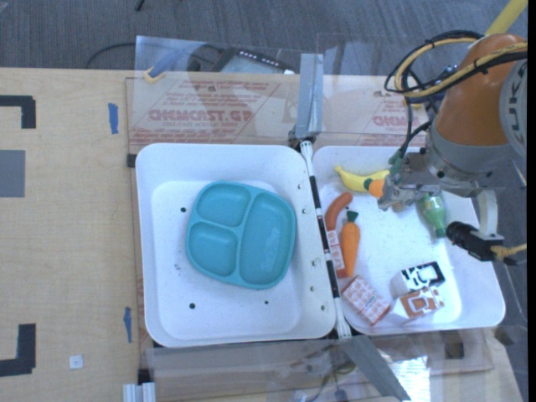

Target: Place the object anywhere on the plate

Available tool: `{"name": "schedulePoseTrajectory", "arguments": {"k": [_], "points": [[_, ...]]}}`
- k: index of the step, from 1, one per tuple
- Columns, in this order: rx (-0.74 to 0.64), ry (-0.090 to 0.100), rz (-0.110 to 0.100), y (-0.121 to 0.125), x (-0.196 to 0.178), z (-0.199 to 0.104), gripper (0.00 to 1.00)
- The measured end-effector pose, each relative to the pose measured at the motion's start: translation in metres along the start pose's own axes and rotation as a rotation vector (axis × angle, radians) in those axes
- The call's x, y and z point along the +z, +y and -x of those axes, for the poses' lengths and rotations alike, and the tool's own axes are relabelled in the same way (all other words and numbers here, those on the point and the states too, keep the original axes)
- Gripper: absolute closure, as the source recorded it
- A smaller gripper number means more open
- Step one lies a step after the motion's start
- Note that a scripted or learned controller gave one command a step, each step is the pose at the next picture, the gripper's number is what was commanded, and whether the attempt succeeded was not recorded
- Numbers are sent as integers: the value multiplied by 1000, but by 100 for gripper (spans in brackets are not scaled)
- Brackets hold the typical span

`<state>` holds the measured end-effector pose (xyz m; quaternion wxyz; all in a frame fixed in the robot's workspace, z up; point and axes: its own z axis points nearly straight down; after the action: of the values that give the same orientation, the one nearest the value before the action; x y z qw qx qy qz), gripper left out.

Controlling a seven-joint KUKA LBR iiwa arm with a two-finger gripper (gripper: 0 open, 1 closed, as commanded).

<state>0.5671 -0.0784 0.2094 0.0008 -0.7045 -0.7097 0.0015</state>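
A teal plate (pixel 242 234) with three compartments lies in the left bin (pixel 159 182) and has nothing on it. My gripper (pixel 392 193) hangs low over the upper part of the right bin (pixel 486 308), at the right end of a yellow banana (pixel 358 177). A small orange piece (pixel 378 188) shows right beside the gripper, between it and the banana. I cannot tell whether anything is held. The arm's orange band (pixel 481 99) and wrist cover part of the bin behind the gripper.
In the right bin lie a red sausage (pixel 337 208), a carrot (pixel 349 243), a green bottle (pixel 435 213), a pink patterned box (pixel 366 299) and small cartons (pixel 421 289). A metal divider (pixel 318 224) separates the bins. Cables (pixel 423 61) loop above the arm.
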Motion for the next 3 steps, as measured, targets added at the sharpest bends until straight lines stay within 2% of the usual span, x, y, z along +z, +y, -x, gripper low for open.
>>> {"name": "schedulePoseTrajectory", "arguments": {"k": [1,2,3], "points": [[-196,0,-4,51,18,-56,100],[-331,-1,5,57,-11,-26,100],[-566,2,-3,99,-30,5,100]]}}
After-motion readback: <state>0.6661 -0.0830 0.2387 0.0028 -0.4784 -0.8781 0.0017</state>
